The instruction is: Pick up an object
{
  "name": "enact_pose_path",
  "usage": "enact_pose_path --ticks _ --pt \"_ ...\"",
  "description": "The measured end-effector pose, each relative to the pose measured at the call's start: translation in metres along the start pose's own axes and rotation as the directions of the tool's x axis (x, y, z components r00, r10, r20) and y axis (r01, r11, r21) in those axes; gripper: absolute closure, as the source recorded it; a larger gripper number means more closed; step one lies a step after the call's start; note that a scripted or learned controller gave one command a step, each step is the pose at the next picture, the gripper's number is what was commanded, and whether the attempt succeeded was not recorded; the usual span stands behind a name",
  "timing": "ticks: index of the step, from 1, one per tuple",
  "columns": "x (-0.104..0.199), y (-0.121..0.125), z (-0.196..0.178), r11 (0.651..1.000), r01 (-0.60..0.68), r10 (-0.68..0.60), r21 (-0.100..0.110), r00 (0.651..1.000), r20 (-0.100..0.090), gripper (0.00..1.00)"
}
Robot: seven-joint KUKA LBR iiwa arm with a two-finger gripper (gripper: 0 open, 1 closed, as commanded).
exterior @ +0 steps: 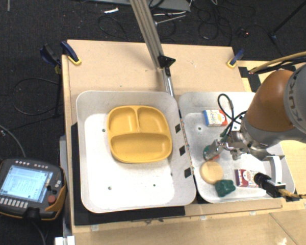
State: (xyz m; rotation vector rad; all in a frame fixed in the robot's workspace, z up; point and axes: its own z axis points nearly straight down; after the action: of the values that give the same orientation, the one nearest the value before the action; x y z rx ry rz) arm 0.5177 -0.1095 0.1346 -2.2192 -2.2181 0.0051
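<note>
Gripper poised above the right bin's cluster

Gripper was seen low over the right bin, at the end of the grey arm that reached in from the right; whether its fingers were parted or closed could not be told, since the tips were small and merged with a dark greenish thing at that spot; nothing could be said to be held.

Four candidate objects were found in the right bin; a round tan disc lay just below the gripper, toward the near edge; a dark green lump lay beside the disc, further toward the near edge and slightly to the right; a small blue and white box lay above the gripper, toward the far edge, near a loop of black cable; a red and white packet lay to the right, partly under the wrist, its long axis running roughly left to right.

The tan disc was judged the nearest candidate; a short shift toward the near edge would be called for, then a descent.

Print was visible on the box and the packet, but no word could be read; the yellow divided plate lay in the left bin, well apart from the gripper.
</note>
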Motion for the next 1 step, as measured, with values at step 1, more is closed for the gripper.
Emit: enact_pose_path --ticks 1 --pt "0.0002 0.0012 -0.0126 1.000 0.000 0.000 -0.005 1.000 0.000 1.00"
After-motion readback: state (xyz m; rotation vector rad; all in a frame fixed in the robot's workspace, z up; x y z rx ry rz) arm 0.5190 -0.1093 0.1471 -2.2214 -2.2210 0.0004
